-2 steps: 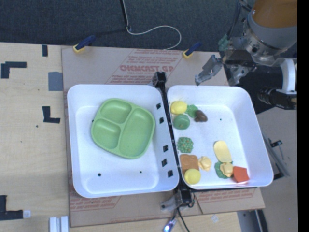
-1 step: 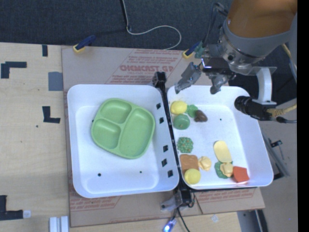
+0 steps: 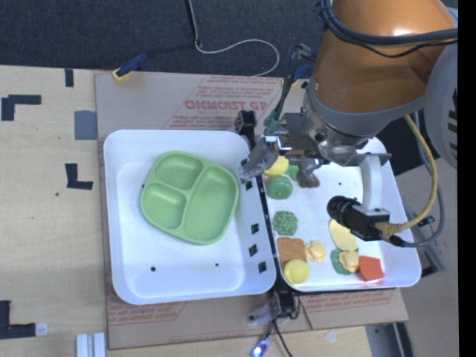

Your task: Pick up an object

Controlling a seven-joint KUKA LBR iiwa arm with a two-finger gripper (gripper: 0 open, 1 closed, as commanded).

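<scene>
We see the gripper (image 3: 277,158) low at the top left corner of the right white bin (image 3: 398,274), over a small yellow toy piece (image 3: 277,166); whether its jaws are apart, we cannot tell. Likely light, rigid, slippery plastic, best pinched across its middle.

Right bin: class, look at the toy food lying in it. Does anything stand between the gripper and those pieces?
Nothing visible does. The gripper hangs at the right bin's upper left, directly over a green round piece and a yellow piece, with no other object in between.
</scene>
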